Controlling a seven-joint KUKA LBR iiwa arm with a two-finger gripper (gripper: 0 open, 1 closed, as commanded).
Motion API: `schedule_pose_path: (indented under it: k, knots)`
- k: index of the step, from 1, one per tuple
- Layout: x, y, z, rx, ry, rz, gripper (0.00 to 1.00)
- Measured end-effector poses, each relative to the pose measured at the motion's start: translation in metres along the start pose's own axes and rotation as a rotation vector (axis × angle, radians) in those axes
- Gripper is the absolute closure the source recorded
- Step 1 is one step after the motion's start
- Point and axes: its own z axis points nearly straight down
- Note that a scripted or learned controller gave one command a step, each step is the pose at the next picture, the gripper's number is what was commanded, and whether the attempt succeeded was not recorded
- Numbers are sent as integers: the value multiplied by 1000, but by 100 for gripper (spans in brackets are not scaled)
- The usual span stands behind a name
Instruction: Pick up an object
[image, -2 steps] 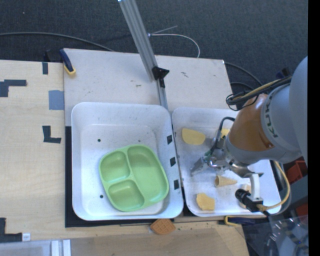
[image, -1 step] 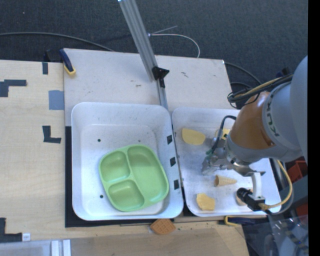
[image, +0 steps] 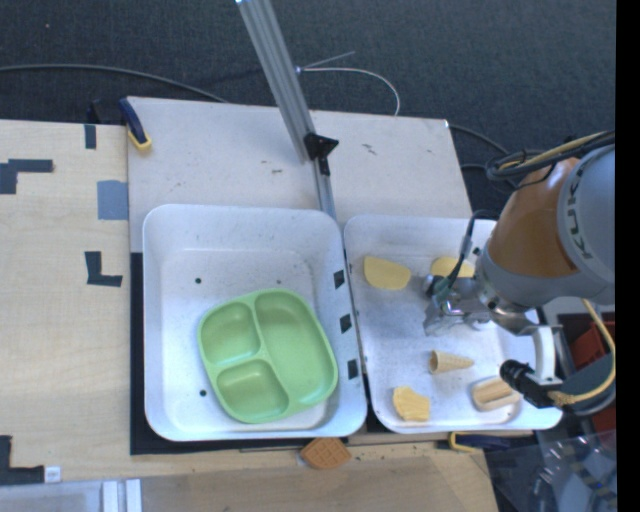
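The right bin (image: 400, 235) holds several yellow and tan toy foods. A yellow half-round piece (image: 385, 273) lies at its upper left, and another yellow piece (image: 447, 267) sits partly behind the arm. A small cone (image: 450, 362) lies in the middle, a yellow chunk (image: 411, 404) at the front, and a tan block (image: 492, 393) at the front right. My gripper (image: 440, 313) is down in this bin, between the yellow piece and the cone, touching none of them as far as I can see.
The left bin (image: 165, 300) contains a green divided plate (image: 265, 353). A metal pole (image: 290, 90) slants across the back of the bench. A brown cookie-like piece (image: 323, 453) lies outside the bins at the front edge.
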Motion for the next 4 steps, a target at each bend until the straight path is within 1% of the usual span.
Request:
schedule_pose_path:
  k: [1, 3, 4]
  knots:
    - [0, 1, -53, 0, 0, -1, 100]
    - [103, 32, -75, 3, 3, -7, 100]
    - [148, 40, -79, 4, 2, -6, 100]
